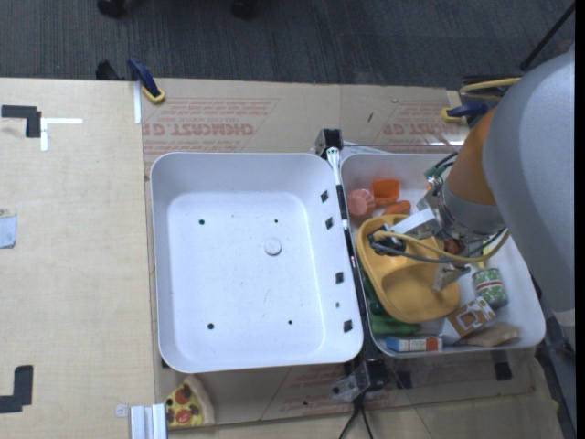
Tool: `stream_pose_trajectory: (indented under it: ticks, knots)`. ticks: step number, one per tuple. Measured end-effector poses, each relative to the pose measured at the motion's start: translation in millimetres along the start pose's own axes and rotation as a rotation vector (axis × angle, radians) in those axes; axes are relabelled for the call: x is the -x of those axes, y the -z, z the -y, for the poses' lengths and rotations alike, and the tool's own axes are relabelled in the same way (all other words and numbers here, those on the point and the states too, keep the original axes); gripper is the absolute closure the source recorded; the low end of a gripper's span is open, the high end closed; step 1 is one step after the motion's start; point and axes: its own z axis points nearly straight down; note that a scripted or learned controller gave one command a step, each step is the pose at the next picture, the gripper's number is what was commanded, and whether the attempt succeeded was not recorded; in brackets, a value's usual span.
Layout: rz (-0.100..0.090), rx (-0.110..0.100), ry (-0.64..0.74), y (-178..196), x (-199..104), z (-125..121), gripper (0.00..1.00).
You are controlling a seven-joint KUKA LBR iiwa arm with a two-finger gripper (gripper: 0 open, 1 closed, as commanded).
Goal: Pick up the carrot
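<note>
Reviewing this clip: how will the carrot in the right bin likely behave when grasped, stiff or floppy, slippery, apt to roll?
The carrot looks small, smooth and toy-like, so it is probably stiff and light. Its smooth surface may slip under a loose grip. It lies by the right bin far wall beside a pink item, so a push would likely jam it rather than roll it.
</note>
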Motion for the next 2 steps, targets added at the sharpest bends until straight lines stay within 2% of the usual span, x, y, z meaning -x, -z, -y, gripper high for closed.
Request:
stream_pose_trajectory:
  ticks: [1,2]
  knots:
    - [-0.013,0.003,0.095,3.1,53.5,-4.3,0.0]
    - [0.0,0.0,0.011,-0.1,-10.4,-4.4,0.0]
